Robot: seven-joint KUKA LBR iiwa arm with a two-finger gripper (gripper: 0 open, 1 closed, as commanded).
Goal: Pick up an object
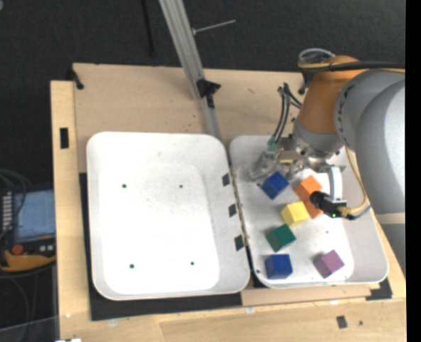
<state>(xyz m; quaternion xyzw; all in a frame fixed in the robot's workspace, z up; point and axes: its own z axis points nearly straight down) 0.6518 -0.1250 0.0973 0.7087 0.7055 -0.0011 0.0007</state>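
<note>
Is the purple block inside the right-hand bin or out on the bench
Inside. The purple block sits on the white floor of the right bin, near its front right corner, apart from the blue block beside it.

Even, bright overhead light, faint shadows (slightly soft focus)

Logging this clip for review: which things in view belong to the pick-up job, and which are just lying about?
Job:
gripper
blue cube under it
orange block
yellow cube
green cube
second blue cube
purple cube
right bin

Lying about:
left bin
metal pole
handheld pendant
</note>
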